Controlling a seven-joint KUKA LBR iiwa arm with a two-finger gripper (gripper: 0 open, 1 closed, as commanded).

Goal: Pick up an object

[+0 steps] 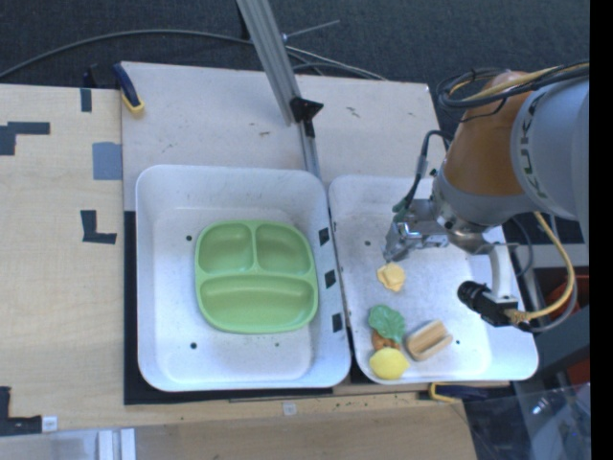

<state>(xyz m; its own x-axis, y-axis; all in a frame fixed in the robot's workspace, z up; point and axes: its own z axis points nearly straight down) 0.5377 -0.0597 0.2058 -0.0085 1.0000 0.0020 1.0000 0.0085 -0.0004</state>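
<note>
In the right bin (364, 209) lie a small pale yellow piece (391, 277), a green leafy toy (385, 320), a yellow lemon (388, 363) and a tan bread-like block (428, 339). My gripper (400, 243) hangs over the middle of this bin, just above the pale yellow piece, with its fingertips pointing down and left. Nothing shows between the fingers. The other three toys sit together near the bin's front edge, below the gripper.
The left bin (163, 257) holds a green divided plate (256, 276). A grey metal pole (273, 51) slants down from the top to the wall between the bins. Cables loop by the arm at the right. A blue and yellow clamp (128, 89) sits at the back left.
</note>
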